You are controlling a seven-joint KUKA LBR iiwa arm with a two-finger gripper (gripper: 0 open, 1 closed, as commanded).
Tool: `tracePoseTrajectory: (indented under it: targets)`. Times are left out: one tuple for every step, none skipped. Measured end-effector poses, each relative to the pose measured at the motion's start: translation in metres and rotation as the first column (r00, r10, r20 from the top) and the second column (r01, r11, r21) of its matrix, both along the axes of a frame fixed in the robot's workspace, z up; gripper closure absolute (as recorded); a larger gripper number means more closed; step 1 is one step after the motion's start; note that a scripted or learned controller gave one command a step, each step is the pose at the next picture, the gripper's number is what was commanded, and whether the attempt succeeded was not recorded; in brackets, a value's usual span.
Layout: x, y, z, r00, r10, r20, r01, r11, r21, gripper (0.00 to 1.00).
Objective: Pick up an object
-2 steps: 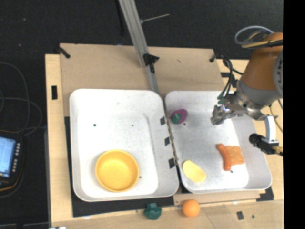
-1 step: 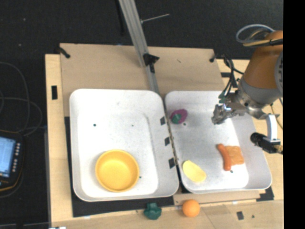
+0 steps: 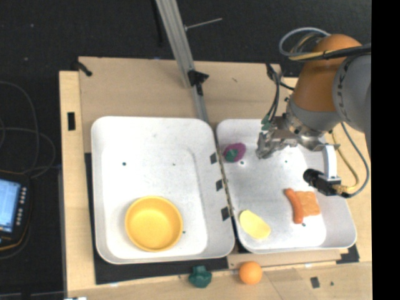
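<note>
Scanning from the left, we see a yellow bowl [image 3: 154,222] in the left bin [image 3: 150,136], then a purple toy [image 3: 234,151] at the right bin's [image 3: 281,245] near edge. Our gripper [image 3: 265,147] hovers just beside it; whether open or closed, we cannot tell. We should centre over the toy, then descend straight.

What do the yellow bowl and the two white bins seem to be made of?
The yellow bowl looks like moulded plastic: one even colour, smooth, with a soft sheen and a thick rounded rim. The left bin and the right bin look like thin formed plastic too, matte white, with rounded corners; painted metal cannot be ruled out.
</note>
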State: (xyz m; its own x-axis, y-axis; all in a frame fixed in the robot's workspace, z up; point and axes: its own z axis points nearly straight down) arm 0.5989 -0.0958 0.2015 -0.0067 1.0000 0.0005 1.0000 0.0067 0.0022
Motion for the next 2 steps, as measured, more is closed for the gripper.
tracePoseTrajectory:
  targets:
    - [0.008,0.055,0.017,1.000,0.001,0.001,-0.001,1.000,0.001,1.00]
    - [0.021,0.115,0.016,1.000,0.001,-0.001,-0.001,1.000,0.001,1.00]
